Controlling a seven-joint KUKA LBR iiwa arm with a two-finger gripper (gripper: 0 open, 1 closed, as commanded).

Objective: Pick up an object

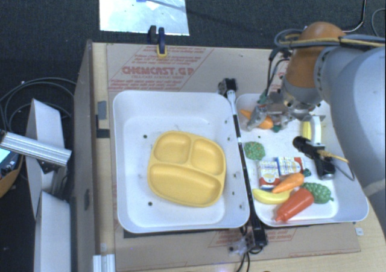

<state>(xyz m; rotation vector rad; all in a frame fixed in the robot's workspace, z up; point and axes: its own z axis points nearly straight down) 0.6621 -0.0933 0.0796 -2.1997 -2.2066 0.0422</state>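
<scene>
The gripper is down in the far corner of the right bin. It sits right by a small orange toy and may be touching it. The view is too poor there to tell if it has the toy. More toy food lies near the front: a banana, a carrot, a red pepper. A yellow tray sits in the left bin.

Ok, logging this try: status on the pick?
Gripper low in right bin's far corner, over small orange piece. Grasp not confirmed. Broccoli, carton, banana close by.
</scene>
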